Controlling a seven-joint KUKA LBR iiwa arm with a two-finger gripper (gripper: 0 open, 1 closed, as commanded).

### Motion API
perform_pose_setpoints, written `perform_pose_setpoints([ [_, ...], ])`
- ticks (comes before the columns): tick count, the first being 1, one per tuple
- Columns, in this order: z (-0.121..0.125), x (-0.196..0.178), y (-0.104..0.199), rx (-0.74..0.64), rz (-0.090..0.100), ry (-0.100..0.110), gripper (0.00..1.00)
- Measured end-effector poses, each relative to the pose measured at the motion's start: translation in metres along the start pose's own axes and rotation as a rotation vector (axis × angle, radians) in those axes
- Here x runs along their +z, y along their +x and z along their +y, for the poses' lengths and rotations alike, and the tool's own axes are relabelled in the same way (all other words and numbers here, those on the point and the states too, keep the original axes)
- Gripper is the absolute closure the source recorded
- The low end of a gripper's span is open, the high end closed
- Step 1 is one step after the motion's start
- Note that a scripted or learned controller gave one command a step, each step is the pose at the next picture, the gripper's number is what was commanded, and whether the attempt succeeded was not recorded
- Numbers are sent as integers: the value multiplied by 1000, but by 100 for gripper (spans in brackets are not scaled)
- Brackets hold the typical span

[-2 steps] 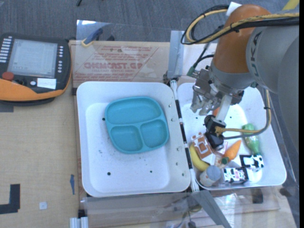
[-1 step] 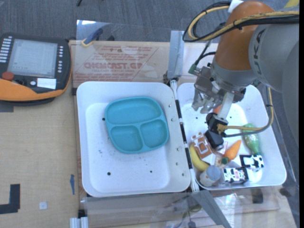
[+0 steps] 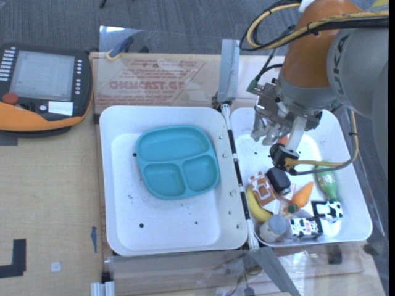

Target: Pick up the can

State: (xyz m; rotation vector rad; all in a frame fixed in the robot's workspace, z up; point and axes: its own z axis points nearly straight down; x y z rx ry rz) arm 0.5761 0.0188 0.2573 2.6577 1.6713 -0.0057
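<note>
Hovering over the far half of the right-hand bin [image 3: 330,139], my gripper [image 3: 269,134] points down at the white floor. Whether it is spread or pressed together I cannot tell from this slant.

The can [image 3: 275,226] sits at the near edge of that same bin, close to the wall it shares with the left-hand bin [image 3: 117,165], and well apart from my hand. Between us lie a small black thing [image 3: 278,180], a brown-and-white patterned packet [image 3: 261,188] and a banana [image 3: 257,206]. The banana is just beside the can. A carrot [image 3: 302,193] lies to the right of these, pointing slantwise. A black-and-white blotched box [image 3: 306,227] sits right against the can's other side. A second blotched piece [image 3: 328,209] and a green thing [image 3: 327,181] lie further right, near the outer wall.

The left-hand bin holds one teal divided plate [image 3: 179,162], lying flat near its middle. A teach pendant [image 3: 43,91] rests on the bench beyond that bin's far left corner.
</note>
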Motion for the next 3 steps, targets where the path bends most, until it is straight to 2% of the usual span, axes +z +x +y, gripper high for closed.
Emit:
perform_pose_setpoints([
  [1, -68, -178, 28, -141, 3, -1, 100],
  [2, -5, -27, 55, -259, 3, 2, 100],
  [3, 13, -107, 72, -301, 5, -3, 100],
])
